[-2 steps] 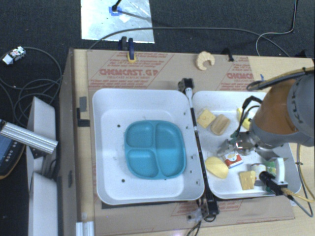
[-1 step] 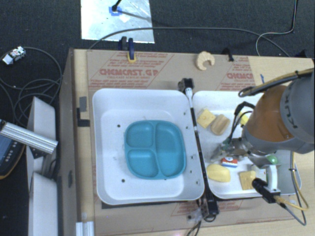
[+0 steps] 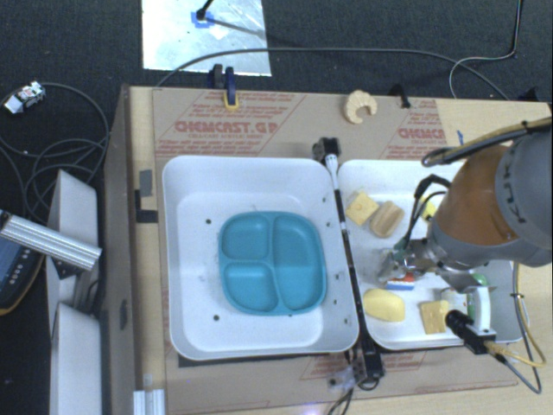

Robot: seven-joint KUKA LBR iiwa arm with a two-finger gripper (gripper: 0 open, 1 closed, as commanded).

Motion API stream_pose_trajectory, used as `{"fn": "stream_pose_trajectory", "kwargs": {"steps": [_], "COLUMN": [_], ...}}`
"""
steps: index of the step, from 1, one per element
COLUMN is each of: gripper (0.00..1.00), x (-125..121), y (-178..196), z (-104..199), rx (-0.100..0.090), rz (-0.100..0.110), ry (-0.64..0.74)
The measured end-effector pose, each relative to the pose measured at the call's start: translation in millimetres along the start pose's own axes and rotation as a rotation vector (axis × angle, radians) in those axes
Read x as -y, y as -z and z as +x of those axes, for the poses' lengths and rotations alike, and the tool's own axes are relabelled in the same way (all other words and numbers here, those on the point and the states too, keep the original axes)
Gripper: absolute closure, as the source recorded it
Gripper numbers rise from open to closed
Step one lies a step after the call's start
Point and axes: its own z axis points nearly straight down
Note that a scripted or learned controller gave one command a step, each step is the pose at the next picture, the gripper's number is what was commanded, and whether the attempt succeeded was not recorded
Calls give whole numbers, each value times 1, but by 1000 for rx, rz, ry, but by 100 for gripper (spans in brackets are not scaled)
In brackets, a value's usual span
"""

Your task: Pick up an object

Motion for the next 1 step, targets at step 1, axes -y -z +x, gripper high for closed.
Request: {"fn": "stream_pose_trajectory", "kwargs": {"steps": [1], "gripper": [100], "x": [-45], "y": [90], "z": [69], "rx": [0], "rz": [0], "ry": [0]}}
